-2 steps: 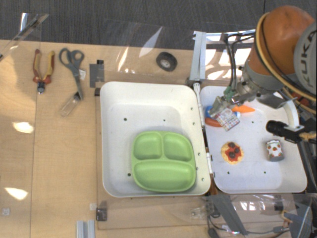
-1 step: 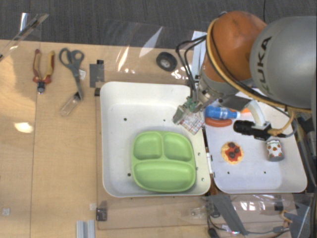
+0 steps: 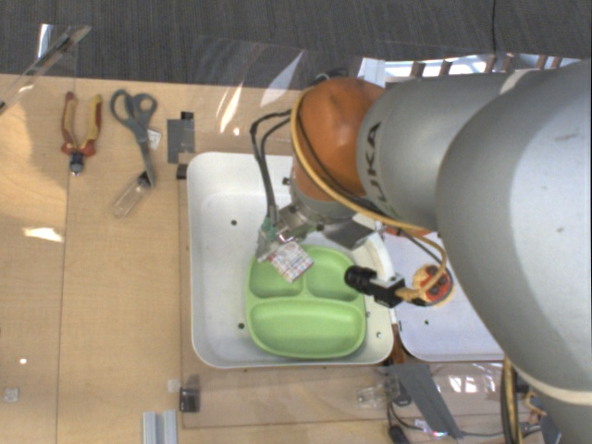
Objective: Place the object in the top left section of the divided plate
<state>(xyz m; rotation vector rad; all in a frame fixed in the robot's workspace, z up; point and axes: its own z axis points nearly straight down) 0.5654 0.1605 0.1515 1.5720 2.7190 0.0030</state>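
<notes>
I judge I'm at placement: the two-finger gripper [image 3: 280,237], finger state I cannot tell, hovers at the green divided plastic plate's [image 3: 305,326] top-left section, where the small checkered packet [image 3: 291,263] sits; next, retreat cleanly.

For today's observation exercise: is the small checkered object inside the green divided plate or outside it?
Inside, or at least over it: the checkered object sits at the top left section of the green divided plate. Whether it rests there, cannot tell.
</notes>
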